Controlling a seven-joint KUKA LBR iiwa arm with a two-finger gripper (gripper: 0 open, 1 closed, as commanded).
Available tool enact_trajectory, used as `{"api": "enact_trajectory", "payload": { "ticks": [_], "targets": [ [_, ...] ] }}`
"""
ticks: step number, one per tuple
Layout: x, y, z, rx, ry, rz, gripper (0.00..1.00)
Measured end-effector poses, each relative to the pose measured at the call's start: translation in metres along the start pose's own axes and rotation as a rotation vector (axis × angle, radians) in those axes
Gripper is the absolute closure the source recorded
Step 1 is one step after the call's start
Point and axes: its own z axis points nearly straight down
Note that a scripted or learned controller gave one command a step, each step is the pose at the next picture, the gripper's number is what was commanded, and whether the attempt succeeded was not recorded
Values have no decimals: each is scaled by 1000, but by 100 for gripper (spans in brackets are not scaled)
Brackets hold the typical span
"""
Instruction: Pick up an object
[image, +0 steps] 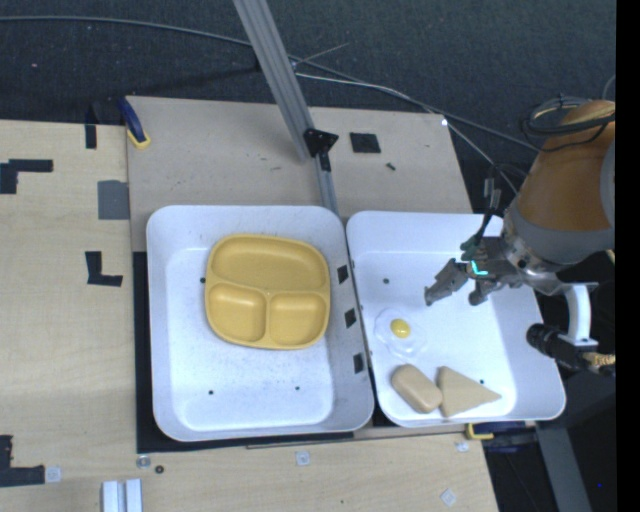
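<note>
The right bin holds a fried egg toy with a yellow yolk near its middle, a tan bread roll at the front, and a tan wedge beside the roll. My gripper hangs over the right bin, up and to the right of the egg, with its two dark fingers spread open and nothing between them. A yellow divided plate lies in the left bin.
A grey metal pole slants across the bench behind the bins. The ridge between the two bins carries small black clips. Cables run over the dark floor at the back. The arm's orange band fills the right side.
</note>
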Motion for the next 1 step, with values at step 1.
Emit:
{"api": "enact_trajectory", "payload": {
  "ticks": [1],
  "targets": [
    [0, 1, -1, -2, 0, 0, 0]
  ]
}}
